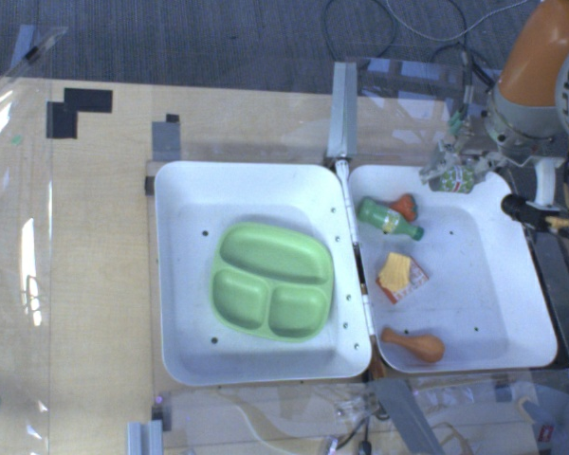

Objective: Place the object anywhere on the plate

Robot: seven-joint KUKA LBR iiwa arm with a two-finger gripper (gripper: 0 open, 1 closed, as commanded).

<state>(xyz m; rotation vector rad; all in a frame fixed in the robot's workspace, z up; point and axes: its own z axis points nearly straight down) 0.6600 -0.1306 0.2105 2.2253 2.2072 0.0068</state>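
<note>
Plate: a green plate (229,282) with three compartments is seen lying flat in the left bin (185,197); nothing rests on it.
Gripper: the gripper (452,171) is seen to the right of the plate and farther back, over the far rim of the right bin (498,282). Whether it is parted or closed cannot be made out.
Item at the gripper: a small green-and-white item (463,180) is seen right at the gripper tip, well apart from the plate. Whether it is gripped cannot be told.
Bottle: a green bottle (389,219) is laid on its side just right of the plate, beyond the wall between the bins.
Orange-red piece: an orange-red piece (405,204) is touching the bottle on the side away from the plate.
Packet: a yellow and red packet (399,275) is laid flat to the right of the plate, level with its middle.
Brown piece: a brown drumstick-shaped piece (415,345) is found right of the plate's near edge.
Arm: the arm (541,55) is seen far right of the plate, orange band uppermost.
</note>
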